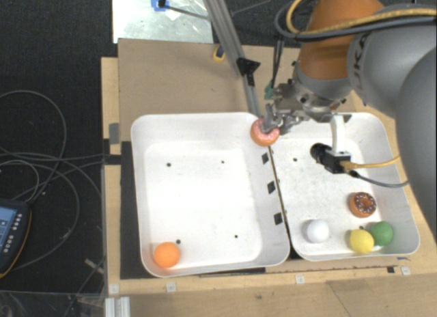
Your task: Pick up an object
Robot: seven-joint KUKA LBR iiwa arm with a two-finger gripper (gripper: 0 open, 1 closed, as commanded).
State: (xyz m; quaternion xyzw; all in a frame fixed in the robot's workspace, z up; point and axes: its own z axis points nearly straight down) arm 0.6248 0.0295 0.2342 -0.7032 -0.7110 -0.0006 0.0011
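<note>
From the overhead camera, my gripper (273, 119) was hanging right over the far end of the seam between the left bin (147, 172) and the right bin (389, 165). The pink donut (264, 133) looked pinched at its fingertips, jaws closed in tight on it, seemingly lifted off the bin floor above the rims. So I'd call the grab basically done, with only a clean lift away left to prove it. Everything else sat untouched: orange ball (166, 255) in the left bin, white ball (316, 231), yellow ball (361, 240), green ball (382, 233) and chocolate donut (362, 204) in the right.
</note>
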